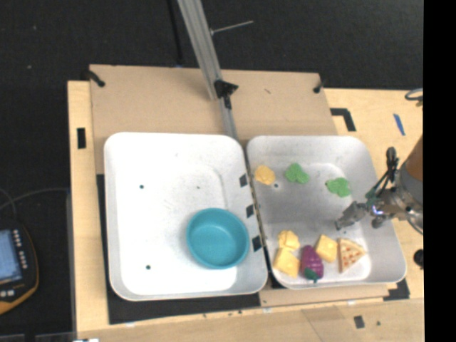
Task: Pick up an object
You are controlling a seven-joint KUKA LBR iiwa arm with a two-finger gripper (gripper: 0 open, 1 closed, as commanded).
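The gripper (350, 218) hung low over the right bin (356, 152), near its right wall; whether it was released or clenched could not be told. Just below it lay a pizza slice (350, 253) beside a yellow cube (326, 248), a purple toy (311, 262) and two yellow pieces (287, 254). A blue bowl (217, 237) sat in the left bin (142, 162).

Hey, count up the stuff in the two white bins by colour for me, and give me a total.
Yellow: 4, at
Green: 2, at
Purple: 1
Orange pizza-like wedge: 1
Blue bowl: 1
Total: 9
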